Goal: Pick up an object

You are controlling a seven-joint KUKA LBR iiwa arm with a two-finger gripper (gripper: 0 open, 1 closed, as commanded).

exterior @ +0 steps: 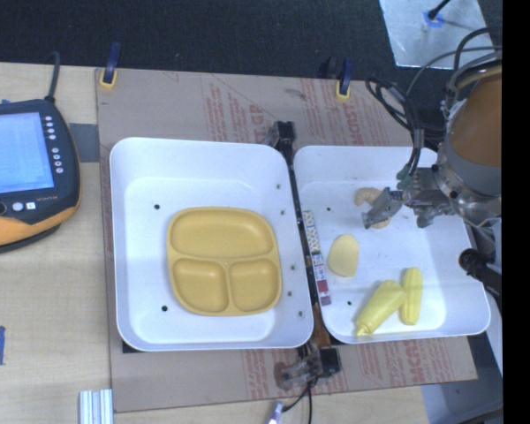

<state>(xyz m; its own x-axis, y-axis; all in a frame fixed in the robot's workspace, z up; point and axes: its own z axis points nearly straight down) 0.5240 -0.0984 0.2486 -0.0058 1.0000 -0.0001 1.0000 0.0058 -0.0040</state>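
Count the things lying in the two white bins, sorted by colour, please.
Yellow: 3, the tray, the bottle, the corn
Pale yellow: 1, the lemon
Tan: 1, a small piece by the hand
Total: 5

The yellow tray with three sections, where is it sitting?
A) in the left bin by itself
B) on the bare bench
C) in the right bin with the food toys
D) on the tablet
A: the yellow tray lies flat in the middle of the left bin, with nothing else beside it there, while the yellow food toys sit in the right bin.
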